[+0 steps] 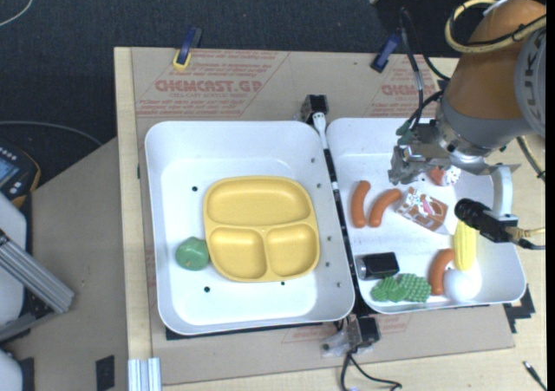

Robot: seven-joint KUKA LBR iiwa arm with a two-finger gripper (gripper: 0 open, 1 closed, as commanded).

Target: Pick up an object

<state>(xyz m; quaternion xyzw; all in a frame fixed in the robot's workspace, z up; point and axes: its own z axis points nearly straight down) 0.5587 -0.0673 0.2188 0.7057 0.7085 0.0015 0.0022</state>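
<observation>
My gripper (408, 169) hangs over the upper middle of the right bin (364, 133), with the arm coming in from the right. Just below and left of it lie two orange sausages (359, 204) (384, 206). A red-and-white packet (425, 210) lies right under the gripper's lower side. A small white die with red spots (447, 175) sits beside the wrist. Nothing shows between the gripper and the bin floor that I can make out.
Lower in the right bin lie a yellow corn cob (466, 246), a third sausage (440, 270), a white egg (464, 285), a black box (379, 265) and a green leafy piece (401, 289). The left bin (225, 142) holds a yellow divided plate (260, 226) and a green ball (192, 253).
</observation>
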